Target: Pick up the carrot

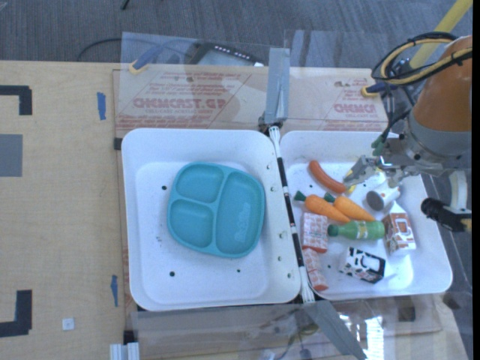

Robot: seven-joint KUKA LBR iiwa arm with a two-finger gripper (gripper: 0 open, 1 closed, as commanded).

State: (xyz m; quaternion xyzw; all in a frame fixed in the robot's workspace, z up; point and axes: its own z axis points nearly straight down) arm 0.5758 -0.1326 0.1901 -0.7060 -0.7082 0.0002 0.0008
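An orange carrot (327, 207) with a green top lies in the right bin (431, 276), left of centre, pointing right. A second orange carrot-like piece (355, 208) lies against it on the right. My gripper (375, 172) hangs over the upper middle of that bin, just above and to the right of the carrots. Its fingers (355, 171) stand apart, open, with nothing between them.
Around the carrots lie a red sausage (327, 175), a green bottle (358, 230), a small grey cylinder (374, 199), a red-white packet (313, 232), a red carton (400, 232) and a black-white box (364, 264). The left bin (142, 223) holds a teal divided plate (217, 209).
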